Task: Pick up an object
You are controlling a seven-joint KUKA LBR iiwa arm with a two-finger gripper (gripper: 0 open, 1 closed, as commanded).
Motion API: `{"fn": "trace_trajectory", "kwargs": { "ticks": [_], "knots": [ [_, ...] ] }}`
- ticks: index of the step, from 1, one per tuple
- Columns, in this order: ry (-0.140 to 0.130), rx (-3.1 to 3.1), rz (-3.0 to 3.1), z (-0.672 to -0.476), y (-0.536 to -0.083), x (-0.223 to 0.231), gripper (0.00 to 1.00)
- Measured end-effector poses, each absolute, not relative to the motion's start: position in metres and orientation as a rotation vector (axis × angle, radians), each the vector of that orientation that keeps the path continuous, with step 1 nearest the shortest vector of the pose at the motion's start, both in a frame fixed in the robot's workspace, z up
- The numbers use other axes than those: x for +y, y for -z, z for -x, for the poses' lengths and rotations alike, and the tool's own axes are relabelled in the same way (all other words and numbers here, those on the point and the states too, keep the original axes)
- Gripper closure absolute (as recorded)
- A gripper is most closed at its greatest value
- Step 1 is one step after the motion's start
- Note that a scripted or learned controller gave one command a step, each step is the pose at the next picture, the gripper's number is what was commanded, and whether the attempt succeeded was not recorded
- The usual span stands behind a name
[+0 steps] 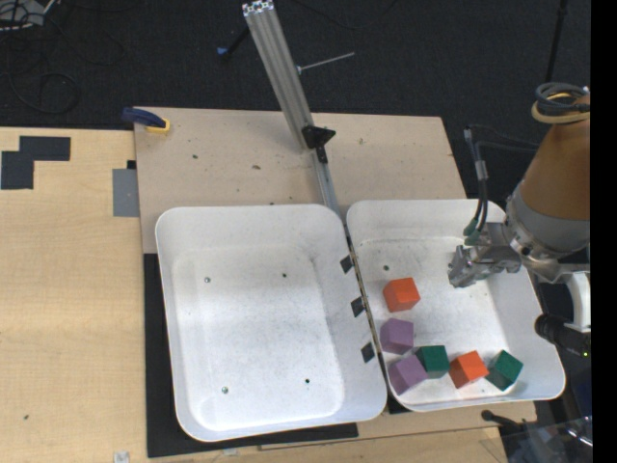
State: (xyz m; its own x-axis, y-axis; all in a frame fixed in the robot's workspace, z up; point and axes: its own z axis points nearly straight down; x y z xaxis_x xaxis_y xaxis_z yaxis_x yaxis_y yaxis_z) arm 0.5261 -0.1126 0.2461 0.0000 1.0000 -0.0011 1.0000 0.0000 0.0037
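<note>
Orange cube [402,294] lies just left of the gripper [467,270] — grip state unclear, nothing visibly held — so approach continues; next, descend squarely.

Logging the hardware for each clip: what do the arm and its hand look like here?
The arm is bulky and rounded, with an orange band above a grey wrist section. A dark cable runs down beside it. The hand is small, grey and metallic, with a green spot near its base.

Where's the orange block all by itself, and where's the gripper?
Lone orange block [401,294]: camera view, on its top face.
Gripper [463,270]: camera view, at its tip over the right bin.
</note>
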Motion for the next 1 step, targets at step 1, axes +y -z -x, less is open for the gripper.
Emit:
{"fn": "trace_trajectory", "kwargs": {
  "ticks": [1],
  "knots": [
    [0.000,2.223,-2.220,-0.5264,-0.2655,-0.1141,1.00]
  ]
}}
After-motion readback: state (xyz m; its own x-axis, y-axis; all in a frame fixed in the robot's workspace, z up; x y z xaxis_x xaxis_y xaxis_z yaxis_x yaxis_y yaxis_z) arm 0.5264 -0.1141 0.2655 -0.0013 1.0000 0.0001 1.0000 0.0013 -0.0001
